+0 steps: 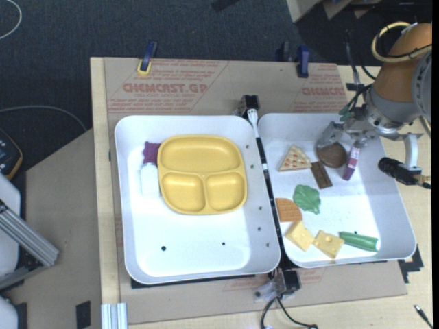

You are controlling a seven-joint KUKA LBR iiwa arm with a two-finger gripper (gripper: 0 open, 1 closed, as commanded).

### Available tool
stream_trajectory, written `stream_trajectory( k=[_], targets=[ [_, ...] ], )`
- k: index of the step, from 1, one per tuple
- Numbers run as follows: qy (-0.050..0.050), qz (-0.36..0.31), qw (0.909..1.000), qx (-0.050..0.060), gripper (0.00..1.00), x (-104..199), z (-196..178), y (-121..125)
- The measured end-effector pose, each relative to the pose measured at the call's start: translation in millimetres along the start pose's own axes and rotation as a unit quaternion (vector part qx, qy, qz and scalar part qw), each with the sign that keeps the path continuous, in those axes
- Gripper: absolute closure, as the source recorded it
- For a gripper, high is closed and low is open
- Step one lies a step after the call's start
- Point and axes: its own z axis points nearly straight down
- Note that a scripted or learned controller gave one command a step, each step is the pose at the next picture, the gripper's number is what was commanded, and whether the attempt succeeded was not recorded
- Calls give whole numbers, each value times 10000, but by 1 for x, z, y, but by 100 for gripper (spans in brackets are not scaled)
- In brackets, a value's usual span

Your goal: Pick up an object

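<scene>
Red "CHEMCAST GP" print on the brown board (pixel 171 86) under the bins

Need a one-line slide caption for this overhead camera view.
KUKA arm's gripper poised at a brown object in the right bin among toy foods; yellow divided plate in the left bin.

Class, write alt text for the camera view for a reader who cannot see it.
A grey and orange robot arm reaches from the right, its gripper low over a brown object in the right bin of small toy foods. The left bin holds a yellow divided tray.
</scene>
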Motion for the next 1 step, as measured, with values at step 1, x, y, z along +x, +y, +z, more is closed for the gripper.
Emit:
stream_trajectory(
  k=[1],
  targets=[
    [3,-4,10000,-43,0,1,0,3]
  ],
)
